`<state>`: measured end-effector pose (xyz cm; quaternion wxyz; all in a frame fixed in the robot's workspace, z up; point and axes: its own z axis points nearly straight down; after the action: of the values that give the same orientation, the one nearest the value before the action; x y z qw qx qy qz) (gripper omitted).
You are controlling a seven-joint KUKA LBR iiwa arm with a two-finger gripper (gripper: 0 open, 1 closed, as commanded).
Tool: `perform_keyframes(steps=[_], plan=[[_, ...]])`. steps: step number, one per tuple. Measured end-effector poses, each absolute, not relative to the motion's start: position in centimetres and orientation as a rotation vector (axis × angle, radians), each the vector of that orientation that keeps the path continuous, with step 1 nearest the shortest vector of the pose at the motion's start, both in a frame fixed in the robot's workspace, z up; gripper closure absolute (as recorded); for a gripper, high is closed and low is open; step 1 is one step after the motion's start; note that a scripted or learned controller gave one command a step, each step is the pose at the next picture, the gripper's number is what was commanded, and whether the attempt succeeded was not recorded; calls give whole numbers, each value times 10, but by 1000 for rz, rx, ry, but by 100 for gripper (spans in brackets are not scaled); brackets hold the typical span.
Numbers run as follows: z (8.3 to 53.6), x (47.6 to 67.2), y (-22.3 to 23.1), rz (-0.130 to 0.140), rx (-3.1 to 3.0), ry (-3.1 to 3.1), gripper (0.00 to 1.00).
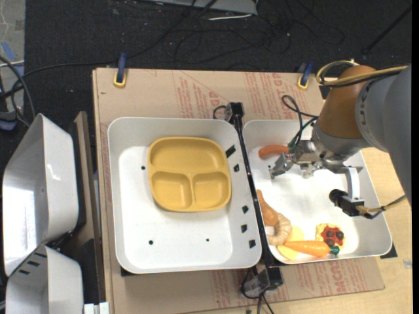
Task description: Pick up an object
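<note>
A carrot [306, 246] lies along the near edge of the right bin [373, 182], the lowest of the toy foods in the camera view. Just right of it sits a small yellow piece with red and green spots [331, 234], and just left a pale shrimp-like piece [281, 229] curls beside a narrow orange piece [266, 206] that runs up along the bin's left wall. A flat yellow slice [295, 233] shows beneath the carrot. At the far left of the same bin a red sausage [272, 151] lies on the white floor, well apart from the near cluster.

The end effector [291, 165] hangs over the middle of the right bin, just beside the sausage and slightly nearer the camera. Its metal parts are too tangled with cables to tell whether the fingers are apart or together, and nothing can be seen between them. The grey arm [383, 110] with its orange band [340, 113] comes in from the right.

The left bin [124, 175] holds 1 yellow plate [190, 173] with 3 compartments, lying flat toward the far side. Both bins rest side by side on the brown worktop [170, 90], with 2 yellow clamps [120, 78] at its far edge.
</note>
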<state>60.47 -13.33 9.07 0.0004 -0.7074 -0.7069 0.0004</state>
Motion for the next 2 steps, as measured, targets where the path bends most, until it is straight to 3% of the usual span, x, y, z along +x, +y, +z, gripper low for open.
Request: perform_keyframes(steps=[1, 2], plan=[[102, 605, -133, 0, -2223, -2221, 100], [153, 607, -123, -5, -2220, -2228, 100]])
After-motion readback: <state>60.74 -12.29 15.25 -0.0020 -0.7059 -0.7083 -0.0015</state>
